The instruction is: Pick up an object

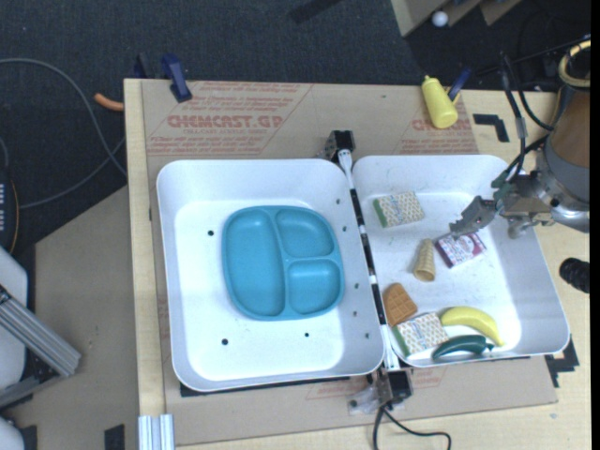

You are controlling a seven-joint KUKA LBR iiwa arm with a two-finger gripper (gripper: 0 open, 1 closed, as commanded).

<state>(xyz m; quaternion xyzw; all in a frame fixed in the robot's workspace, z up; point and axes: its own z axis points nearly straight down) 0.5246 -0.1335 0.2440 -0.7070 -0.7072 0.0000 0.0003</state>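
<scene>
You are working in a robotics lab: bench (234,111) of printed board, loose cable (56,73) at nine o'clock.

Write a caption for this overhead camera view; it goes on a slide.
Arm's claw hovers by a small packet in the right bin; blue divided plate in the left.

A single camera sits above the bench (281,111) and looks down on it at a slant, far enough off to take in both white bins whole, with dark floor beyond the bench's far edge. The left bin (187,251), holding a blue divided plate (281,261), lies near the middle of the view. To its right, the right bin (525,279) runs toward the frame's edge, where the arm (567,167) enters.
</scene>
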